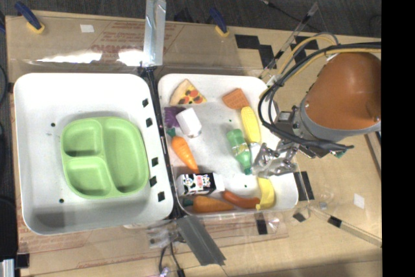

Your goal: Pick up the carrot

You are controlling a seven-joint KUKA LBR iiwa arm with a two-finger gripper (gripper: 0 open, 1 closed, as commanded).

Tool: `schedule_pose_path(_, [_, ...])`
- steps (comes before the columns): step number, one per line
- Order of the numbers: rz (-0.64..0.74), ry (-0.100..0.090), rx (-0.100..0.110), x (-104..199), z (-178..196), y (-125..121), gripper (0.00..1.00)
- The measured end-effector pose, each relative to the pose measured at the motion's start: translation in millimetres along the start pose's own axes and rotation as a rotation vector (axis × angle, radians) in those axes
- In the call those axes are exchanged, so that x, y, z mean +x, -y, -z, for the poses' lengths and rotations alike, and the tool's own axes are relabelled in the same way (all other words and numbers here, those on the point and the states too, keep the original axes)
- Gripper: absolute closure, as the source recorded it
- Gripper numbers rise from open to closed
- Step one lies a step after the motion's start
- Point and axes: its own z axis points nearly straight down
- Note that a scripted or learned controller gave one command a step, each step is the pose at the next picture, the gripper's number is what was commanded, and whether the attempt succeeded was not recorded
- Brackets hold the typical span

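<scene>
Sitting untouched in the right bin [285,84]: the carrot [184,151], lying near the left wall, tip pointing toward the lower right, just below a white cup [189,121] and purple piece [171,117], just above a small milk carton [196,183]. Hovering at the opposite, right side of the same bin: the gripper [275,161], poised beside a green bottle [240,149] and between two yellow bananas [250,124], well apart from the carrot. Not possible telling from this slanted view whether the gripper is released or clenched; seeing nothing plainly caught in it. Judging the task as barely begun: nothing lifted, the approach to the carrot not yet made. Remaining, by this reading: crossing the bin leftward over the bottle, lining up along the carrot's length, descending, gripping, raising. Resting unused in the left bin [26,113]: a green divided plate [104,156]. Crowding along the near edge: a sausage [224,202], possibly complicating any low sweep.
</scene>
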Motion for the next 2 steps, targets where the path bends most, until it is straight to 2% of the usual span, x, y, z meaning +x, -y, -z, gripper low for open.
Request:
schedule_pose_path(1, [0.096,0.000,0.002,4.4,9.1,-7.6,1.00])
schedule_pose_path(2, [0.254,-0.002,0.002,5.6,4.7,-8.9,1.00])
